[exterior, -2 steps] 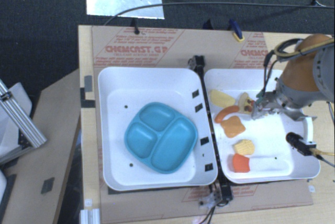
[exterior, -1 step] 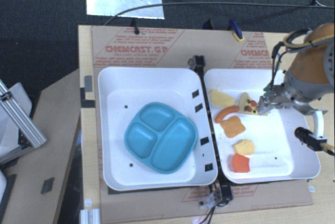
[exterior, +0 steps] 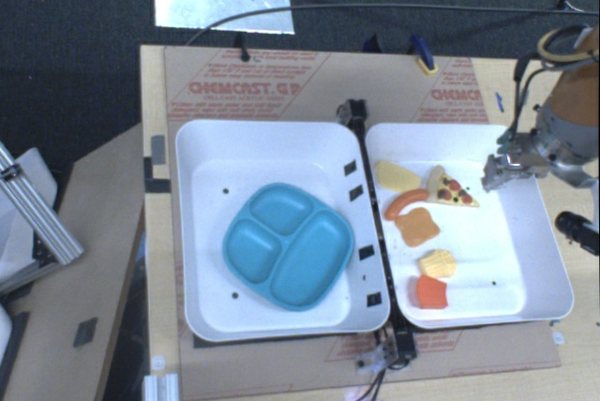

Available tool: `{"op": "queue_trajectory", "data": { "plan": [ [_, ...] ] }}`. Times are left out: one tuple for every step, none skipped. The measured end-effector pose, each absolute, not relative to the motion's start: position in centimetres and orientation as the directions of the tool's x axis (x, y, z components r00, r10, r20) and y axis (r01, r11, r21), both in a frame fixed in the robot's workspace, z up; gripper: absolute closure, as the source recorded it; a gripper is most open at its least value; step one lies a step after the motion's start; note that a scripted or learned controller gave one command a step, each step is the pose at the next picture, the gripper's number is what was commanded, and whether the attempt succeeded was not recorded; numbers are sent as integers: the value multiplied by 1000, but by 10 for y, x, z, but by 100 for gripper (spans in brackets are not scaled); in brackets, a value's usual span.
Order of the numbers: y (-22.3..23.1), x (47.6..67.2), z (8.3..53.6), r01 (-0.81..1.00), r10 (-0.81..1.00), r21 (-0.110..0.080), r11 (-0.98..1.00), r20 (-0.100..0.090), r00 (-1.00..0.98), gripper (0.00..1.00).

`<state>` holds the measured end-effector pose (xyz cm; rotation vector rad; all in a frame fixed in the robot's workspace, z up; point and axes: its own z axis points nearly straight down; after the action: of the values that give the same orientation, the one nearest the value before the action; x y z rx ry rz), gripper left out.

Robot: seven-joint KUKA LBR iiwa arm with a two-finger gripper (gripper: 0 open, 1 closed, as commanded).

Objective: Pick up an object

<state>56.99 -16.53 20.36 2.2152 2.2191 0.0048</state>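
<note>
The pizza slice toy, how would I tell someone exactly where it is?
Look in the right-hand white bin, at the far end of its food cluster. The pizza slice lies beside the yellow piece, above the red sausage. It alone is a triangle with dark red toppings.

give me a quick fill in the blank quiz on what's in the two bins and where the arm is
1. The blue divided plate lies in the ____ bin.
2. The plate has ____ compartments.
3. The pizza slice lies in the ____ bin, with the other toy foods.
4. The gripper is over the right bin's ____ edge.

Missing words: left; three; right; right
</note>
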Motion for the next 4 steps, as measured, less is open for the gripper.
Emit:
{"op": "queue_trajectory", "data": {
  "plan": [
    [-166,571,242,1000,1000,6,5,-2,-5,100],
    [-116,577,231,1000,1000,2,10,1,-10,100],
    [-60,583,240,1000,1000,2,10,1,-10,100],
    [-11,579,244,1000,1000,2,10,1,-10,100]
  ]
}}
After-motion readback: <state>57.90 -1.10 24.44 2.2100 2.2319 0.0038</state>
